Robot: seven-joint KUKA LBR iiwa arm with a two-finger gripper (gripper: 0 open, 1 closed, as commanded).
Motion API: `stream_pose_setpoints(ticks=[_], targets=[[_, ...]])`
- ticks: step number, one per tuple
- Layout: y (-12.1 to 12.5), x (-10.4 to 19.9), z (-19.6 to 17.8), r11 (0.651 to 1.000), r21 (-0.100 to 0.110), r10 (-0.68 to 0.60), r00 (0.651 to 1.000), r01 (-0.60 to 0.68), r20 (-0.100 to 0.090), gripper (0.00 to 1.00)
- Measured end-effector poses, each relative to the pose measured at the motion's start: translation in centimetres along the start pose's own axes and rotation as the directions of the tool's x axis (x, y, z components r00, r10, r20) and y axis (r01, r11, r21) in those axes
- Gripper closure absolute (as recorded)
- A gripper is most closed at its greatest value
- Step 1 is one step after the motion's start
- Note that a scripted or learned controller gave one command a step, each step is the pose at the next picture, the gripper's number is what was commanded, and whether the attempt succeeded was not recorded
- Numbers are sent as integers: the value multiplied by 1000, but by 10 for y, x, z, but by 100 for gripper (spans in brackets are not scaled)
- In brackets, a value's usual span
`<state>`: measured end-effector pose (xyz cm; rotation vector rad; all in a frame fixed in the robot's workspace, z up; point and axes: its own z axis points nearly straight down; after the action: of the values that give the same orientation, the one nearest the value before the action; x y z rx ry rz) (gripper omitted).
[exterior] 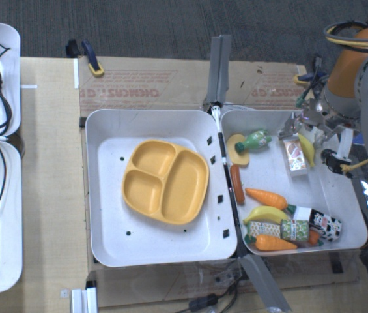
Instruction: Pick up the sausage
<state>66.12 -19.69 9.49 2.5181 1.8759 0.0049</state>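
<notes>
The sausage (237, 184) lies in the right bin (340, 194), pressed close to that bin's left wall, by the divider between the two bins. It is a thin red-brown stick. Its long side runs from far to near, almost straight, so its two ends point to the far edge and the near edge of the surface.

The hand (314, 126) is at the far right corner of the same bin, at the end of the grey arm with the orange band. I cannot tell if it is apart or together, because wires and metal parts crowd around it. I see nothing held in it.

So the sausage is to the left of the hand and a bit nearer. The hand has to cross most of the bin to get there.

A few things lie between them. A green bottle (255, 139) rests just far of the sausage, on a small yellow disc (237, 150). A clear packet (296, 156) and a yellow banana (307, 150) sit close to the hand. An orange carrot (266, 197) lies just to the right of the sausage, near its lower end.

I think the grip should close from left and right, across the thin side of the sausage. The wall is very close on the left, so there may be little room there.

The left bin (105, 175) holds a yellow tray (165, 181).
</notes>
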Motion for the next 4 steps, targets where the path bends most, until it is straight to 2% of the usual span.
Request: stream_pose_setpoints(ticks=[1, 2, 3, 4], targets=[[0, 0, 0, 1000, 0, 0, 1000, 0, 0, 0], [-4, -1, 1, 984, 2, 176, 984, -176, -3, 0], [-7, 17, -16, 968, 2, 253, 968, -253, 4, 0], [0, -1, 1, 947, 6, 322, 947, -322, -3, 0]])
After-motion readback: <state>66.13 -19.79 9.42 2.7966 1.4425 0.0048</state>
